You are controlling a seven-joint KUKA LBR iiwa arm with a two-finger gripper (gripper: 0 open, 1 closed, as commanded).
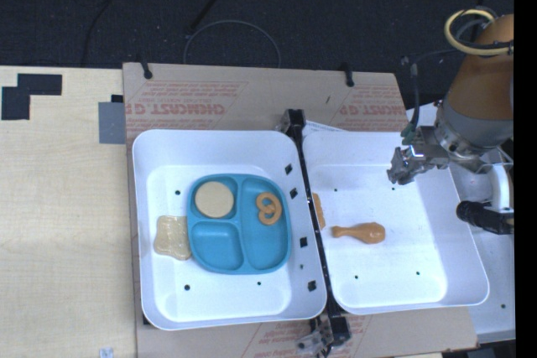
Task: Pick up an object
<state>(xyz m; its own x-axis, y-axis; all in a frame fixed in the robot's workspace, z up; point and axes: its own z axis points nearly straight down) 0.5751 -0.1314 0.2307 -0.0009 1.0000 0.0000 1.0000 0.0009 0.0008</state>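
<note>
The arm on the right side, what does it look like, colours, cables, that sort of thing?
The arm is a rounded grey body with an orange band near its top and a yellowish cable looped there. At its lower end sits a small metallic grey gripper of dark, blocky parts, above the right bin. A white and black piece sticks out lower right.

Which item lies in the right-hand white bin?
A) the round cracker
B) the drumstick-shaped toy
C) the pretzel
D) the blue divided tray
B: the drumstick-shaped toy lies on the floor of the right bin, while the other three sit in the left bin.
</note>
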